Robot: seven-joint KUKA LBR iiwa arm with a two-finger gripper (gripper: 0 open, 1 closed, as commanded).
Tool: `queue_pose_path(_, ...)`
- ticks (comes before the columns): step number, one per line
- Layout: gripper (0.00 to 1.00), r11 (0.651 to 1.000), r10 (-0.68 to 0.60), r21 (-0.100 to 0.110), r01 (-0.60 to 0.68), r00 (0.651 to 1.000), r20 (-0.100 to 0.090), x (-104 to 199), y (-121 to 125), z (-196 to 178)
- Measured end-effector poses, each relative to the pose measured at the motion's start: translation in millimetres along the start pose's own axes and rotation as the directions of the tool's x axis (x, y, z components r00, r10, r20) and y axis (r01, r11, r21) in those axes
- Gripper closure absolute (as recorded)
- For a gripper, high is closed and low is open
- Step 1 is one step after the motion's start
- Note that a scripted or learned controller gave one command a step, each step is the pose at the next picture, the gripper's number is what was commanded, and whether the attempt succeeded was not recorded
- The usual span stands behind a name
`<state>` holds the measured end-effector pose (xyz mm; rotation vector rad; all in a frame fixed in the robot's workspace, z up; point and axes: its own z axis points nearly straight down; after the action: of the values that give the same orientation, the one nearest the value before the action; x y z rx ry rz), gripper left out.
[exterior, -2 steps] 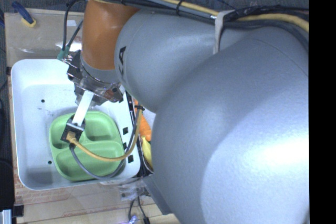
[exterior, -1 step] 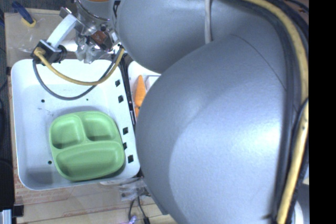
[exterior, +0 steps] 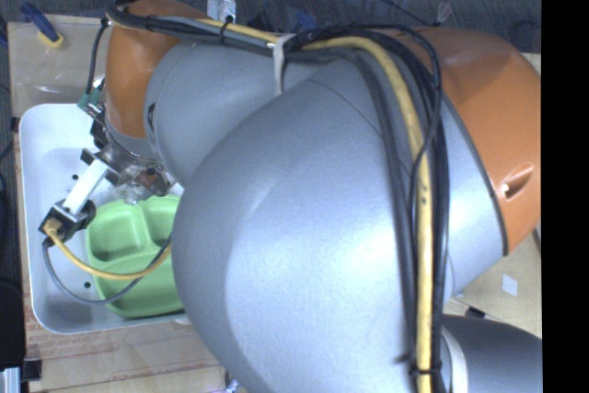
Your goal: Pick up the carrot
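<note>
The gripper (exterior: 136, 181) hangs low in the shallow white bin (exterior: 41, 129) beside a light-green moulded plastic dish (exterior: 124, 239) (spread or closed, I cannot tell); which way the carrot lies is unclear.

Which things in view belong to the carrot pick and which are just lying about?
Job: arm, wrist low over the left bin.
Lying about: green dish in that bin; blue-and-yellow item on the bench.

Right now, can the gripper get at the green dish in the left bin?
Probably yes: the gripper hangs over the left bin, right beside the green dish, with nothing visible between them.
</note>
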<state>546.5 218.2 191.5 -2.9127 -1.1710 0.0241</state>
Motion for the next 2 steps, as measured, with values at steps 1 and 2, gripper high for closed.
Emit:
queue_pose_path(1, 1.00, 0.999, 0.036, -0.008, -0.036, 0.999, -0.013, -61, 99, -48)
queue_pose_path(2, 1.00, 0.849, 0.528, 0.002, -0.528, 0.849, -0.015, -48, 95, -62)
